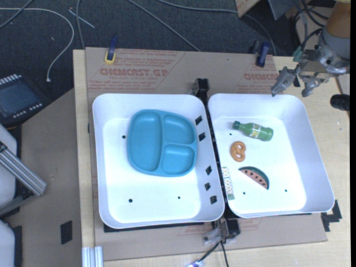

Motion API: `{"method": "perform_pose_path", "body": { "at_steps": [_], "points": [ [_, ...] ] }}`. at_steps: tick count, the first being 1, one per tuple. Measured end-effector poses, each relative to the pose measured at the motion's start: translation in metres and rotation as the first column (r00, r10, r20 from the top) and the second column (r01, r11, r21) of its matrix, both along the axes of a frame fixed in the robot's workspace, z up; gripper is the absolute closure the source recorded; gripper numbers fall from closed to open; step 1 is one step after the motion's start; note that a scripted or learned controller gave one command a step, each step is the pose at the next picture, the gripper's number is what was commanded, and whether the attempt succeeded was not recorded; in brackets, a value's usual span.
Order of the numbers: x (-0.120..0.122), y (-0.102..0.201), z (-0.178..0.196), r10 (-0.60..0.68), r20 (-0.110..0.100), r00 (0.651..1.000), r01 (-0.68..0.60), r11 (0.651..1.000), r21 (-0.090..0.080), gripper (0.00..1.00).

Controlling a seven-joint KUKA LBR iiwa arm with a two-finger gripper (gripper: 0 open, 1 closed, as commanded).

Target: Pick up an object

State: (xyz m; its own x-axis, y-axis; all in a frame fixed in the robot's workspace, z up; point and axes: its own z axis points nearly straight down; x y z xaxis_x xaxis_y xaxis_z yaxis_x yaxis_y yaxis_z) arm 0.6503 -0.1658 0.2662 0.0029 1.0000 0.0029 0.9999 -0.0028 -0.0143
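- The gripper hangs above the far right corner of the right bin, fingers spread wide, holding nothing.
- In that bin lie a green bottle, a pretzel and a watermelon slice.
- A blue plate sits in the left bin.

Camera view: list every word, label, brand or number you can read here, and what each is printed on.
"CHEMCAST GP", red print on the brown protective sheet behind the left bin.
The same red print repeats behind the right bin, too faint to read fully.
Green bottle: label too small to read.
Strip at the right bin's left wall: print blurred.
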Motion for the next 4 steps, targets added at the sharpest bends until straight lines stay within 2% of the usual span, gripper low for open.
{"method": "perform_pose_path", "body": {
  "at_steps": [1, 2, 4],
  "points": [
    [0.002, 0.001, 0.009, 0.003, 0.014, 1.0, -0.003, 1.0, -0.002, 0.0],
    [-0.001, 0.004, -0.054, 0.003, 0.007, 1.0, -0.003, 1.0, -0.001, 0.0],
    [-0.01, -0.003, -0.167, 0.003, 0.011, 1.0, -0.003, 1.0, -0.001, 0.0]
  ]
}}
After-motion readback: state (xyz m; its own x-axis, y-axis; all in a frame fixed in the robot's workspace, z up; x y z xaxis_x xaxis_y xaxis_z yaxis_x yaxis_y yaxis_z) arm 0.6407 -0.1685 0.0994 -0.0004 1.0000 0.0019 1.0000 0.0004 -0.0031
